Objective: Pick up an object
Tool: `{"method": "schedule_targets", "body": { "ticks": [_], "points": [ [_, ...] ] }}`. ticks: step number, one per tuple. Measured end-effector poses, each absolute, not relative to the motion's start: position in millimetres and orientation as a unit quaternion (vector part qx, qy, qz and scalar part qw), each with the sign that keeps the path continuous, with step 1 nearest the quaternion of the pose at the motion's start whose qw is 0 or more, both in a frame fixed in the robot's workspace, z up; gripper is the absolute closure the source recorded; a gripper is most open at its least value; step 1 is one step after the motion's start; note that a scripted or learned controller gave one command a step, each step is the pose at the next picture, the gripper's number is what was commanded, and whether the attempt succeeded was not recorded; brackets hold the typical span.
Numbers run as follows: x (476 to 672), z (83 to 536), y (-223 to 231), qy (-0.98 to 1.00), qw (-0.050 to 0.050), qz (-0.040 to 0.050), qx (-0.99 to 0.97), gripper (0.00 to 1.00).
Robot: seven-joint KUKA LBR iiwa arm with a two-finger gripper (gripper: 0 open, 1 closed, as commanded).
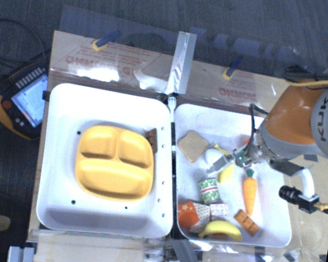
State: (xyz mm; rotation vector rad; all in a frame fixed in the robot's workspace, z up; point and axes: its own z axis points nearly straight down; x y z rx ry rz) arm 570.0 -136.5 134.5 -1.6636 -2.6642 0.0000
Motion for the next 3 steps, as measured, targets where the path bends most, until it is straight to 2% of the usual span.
{"method": "schedule_targets", "body": {
  "ticks": [1,2,3],
  "points": [
    [588.9,88.6,-151.0,-0.827,-0.003,-0.0027,-0.562,0.0],
    [590.5,97.6,-151.2,-0.827,-0.005,-0.0041,-0.563,1.0],
    [602.7,212.8,-33.3,-0.875,0.001,0.0002,-0.484,1.0]
  ]
}}
